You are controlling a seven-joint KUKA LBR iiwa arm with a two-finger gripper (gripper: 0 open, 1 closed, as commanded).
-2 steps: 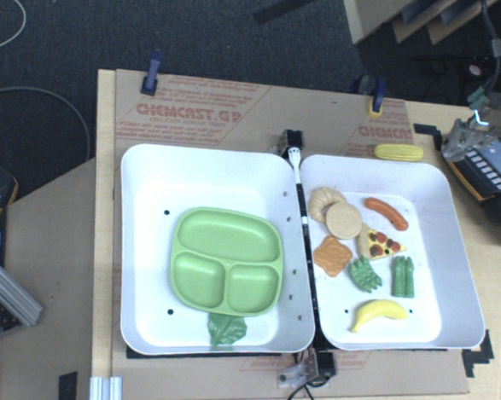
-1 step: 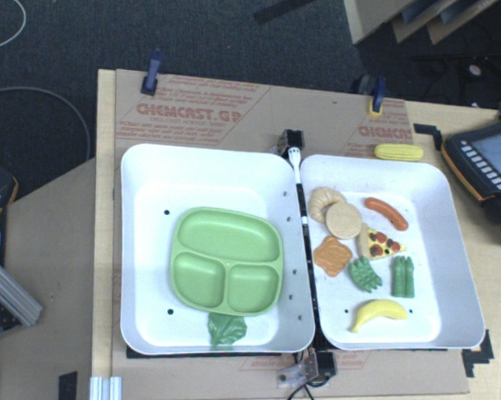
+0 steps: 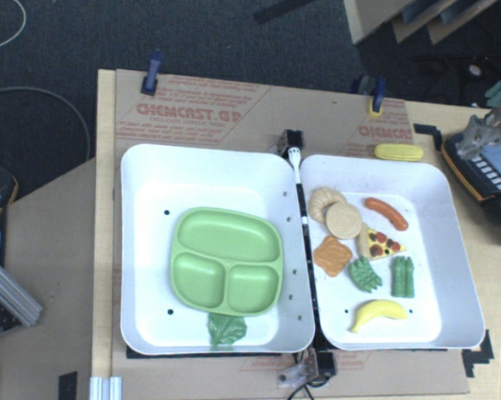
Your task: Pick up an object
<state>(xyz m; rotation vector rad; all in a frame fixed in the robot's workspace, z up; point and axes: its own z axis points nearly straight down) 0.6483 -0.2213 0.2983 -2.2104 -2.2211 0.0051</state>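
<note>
The right bin (image 3: 452, 252) holds several toy foods. A tan croissant (image 3: 321, 200) and a round beige disc (image 3: 345, 220) lie at its upper left, with a red sausage (image 3: 386, 214) to their right. Below these sit a pizza slice (image 3: 379, 244), a brown toast piece (image 3: 333, 256), a green broccoli (image 3: 366, 274) and a dark green asparagus bundle (image 3: 403, 276). A yellow banana (image 3: 378, 313) lies near the front wall. In the left bin (image 3: 137, 230) rests a green divided plate (image 3: 226, 261), with a green lettuce leaf (image 3: 226, 329) just in front of it.
A yellow block (image 3: 398, 151) lies on the bench behind the right bin. Two blue clamps (image 3: 151, 74) (image 3: 377, 96) grip the board's far edge. An orange and black device (image 3: 484, 168) stands at the right edge. A black divider strip (image 3: 301, 215) runs between the bins.
</note>
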